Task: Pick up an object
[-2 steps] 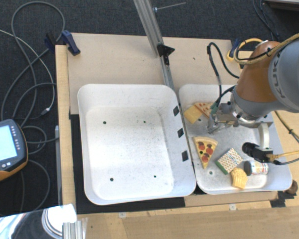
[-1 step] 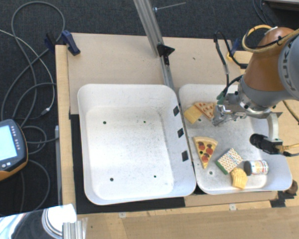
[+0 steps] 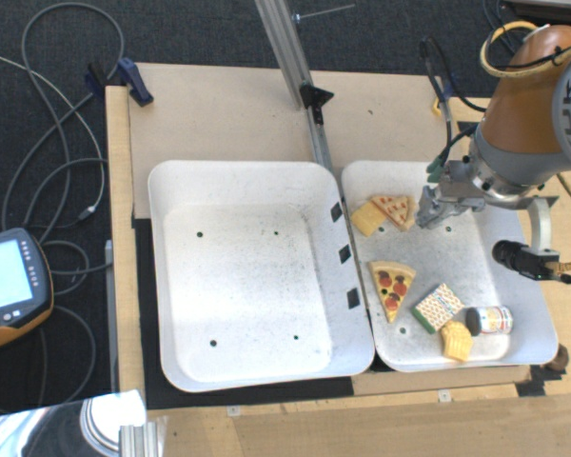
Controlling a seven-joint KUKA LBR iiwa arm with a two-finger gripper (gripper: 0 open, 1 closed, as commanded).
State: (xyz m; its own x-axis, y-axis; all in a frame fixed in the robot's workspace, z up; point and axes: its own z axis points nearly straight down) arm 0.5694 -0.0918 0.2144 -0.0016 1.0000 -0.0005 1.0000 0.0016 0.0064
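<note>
While fingers seem blurred, gripper [image 3: 431,211] hangs beside pizza slice [image 3: 393,208].

We see a wooden bench [image 3: 219,112] on dark carpet [image 3: 38,112], cables [image 3: 62,160] looping at its left, and a metal pole [image 3: 278,27] slanting across.

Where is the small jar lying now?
The small jar lies in the right bin, near its front right corner, beside the yellow block.

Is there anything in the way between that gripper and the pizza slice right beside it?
Nothing visible. The gripper hangs just right of the upper pizza slice, with only bare floor of the right bin between them.
</note>
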